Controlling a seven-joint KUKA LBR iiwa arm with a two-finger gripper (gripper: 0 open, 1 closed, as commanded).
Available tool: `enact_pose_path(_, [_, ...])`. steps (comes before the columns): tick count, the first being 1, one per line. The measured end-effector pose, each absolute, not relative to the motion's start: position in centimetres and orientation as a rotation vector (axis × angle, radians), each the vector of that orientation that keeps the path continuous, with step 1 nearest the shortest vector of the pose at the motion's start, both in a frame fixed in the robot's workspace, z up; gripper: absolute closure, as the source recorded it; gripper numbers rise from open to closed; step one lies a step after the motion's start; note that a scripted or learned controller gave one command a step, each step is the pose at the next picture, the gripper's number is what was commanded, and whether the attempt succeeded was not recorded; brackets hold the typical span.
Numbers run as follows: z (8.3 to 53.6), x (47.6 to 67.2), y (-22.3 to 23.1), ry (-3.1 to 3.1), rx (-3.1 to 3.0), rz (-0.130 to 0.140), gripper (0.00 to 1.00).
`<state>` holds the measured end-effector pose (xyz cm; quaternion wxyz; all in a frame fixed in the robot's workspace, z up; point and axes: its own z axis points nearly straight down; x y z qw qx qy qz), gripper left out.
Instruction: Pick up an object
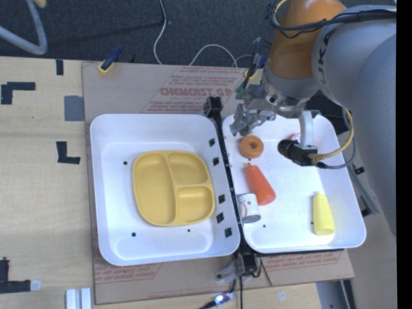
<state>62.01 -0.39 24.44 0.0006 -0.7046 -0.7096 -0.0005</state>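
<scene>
In the right bin (290,237) lie an orange ring (252,147), an orange cone-shaped piece (260,183), a small silver can (248,205) and a yellow bottle-like object (322,214). My gripper (248,122) hangs over the bin's far left corner, just above and behind the orange ring. I see nothing held in it. The grey arm with its orange band comes in from the upper right.
The left bin (109,140) holds a yellow divided plate (173,187). A row of black clips (222,166) runs along the seam between the bins. Both bins rest on a cardboard sheet (167,89); cables trail behind it.
</scene>
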Motion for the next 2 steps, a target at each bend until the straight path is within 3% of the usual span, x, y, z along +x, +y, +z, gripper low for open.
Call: enact_pose_path(2, [22.6,65.0,10.1,-2.229,-2.213,0.000,1.00])
